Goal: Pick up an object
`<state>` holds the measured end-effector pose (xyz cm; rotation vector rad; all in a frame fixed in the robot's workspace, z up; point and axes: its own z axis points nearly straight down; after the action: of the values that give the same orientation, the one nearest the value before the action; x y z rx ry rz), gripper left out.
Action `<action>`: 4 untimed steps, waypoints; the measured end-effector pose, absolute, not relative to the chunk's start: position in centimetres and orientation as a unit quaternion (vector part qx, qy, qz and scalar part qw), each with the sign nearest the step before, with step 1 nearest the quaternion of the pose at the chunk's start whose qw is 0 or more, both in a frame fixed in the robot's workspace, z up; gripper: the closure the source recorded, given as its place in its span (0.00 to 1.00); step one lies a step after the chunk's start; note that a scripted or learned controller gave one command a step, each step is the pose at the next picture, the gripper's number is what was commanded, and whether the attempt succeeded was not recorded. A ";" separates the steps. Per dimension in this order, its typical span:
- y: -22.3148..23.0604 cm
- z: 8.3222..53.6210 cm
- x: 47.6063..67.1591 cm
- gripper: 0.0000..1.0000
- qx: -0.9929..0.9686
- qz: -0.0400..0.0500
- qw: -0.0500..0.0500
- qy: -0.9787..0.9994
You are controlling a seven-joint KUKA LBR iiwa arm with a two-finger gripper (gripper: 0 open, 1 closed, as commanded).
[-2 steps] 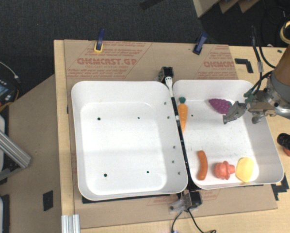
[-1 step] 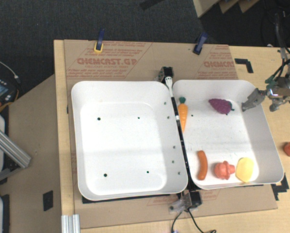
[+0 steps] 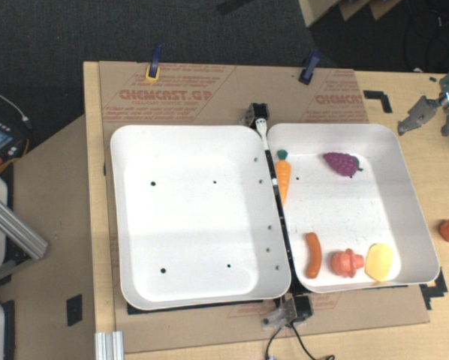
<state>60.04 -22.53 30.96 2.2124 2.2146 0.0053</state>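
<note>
The right bin [image 3: 405,193] holds several toy foods. An orange carrot [image 3: 283,178] lies against its left wall, and a purple bunch of grapes [image 3: 342,163] sits near the far side. Along the near wall are an orange-red sausage [image 3: 313,254], a red lumpy fruit [image 3: 346,262] and a yellow lemon [image 3: 380,262]. My gripper [image 3: 425,128] hangs at the view's right edge, beyond the right bin's far right corner. Its two grey fingers are spread apart with nothing between them.
The left bin [image 3: 134,201] stands beside the right one, their walls touching at the middle. Both rest on a cardboard sheet [image 3: 209,88] held by two clips at the back. A small orange object [image 3: 448,231] lies on the bench right of the right bin.
</note>
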 end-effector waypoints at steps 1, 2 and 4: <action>-22.4 31.7 59.9 1.00 0.707 0.001 0.004 0.708; -22.6 40.8 53.3 1.00 0.708 0.002 0.006 0.706; -22.5 41.9 48.0 1.00 0.708 0.001 0.005 0.707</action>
<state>47.99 -22.53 41.89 2.2157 2.2125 0.0040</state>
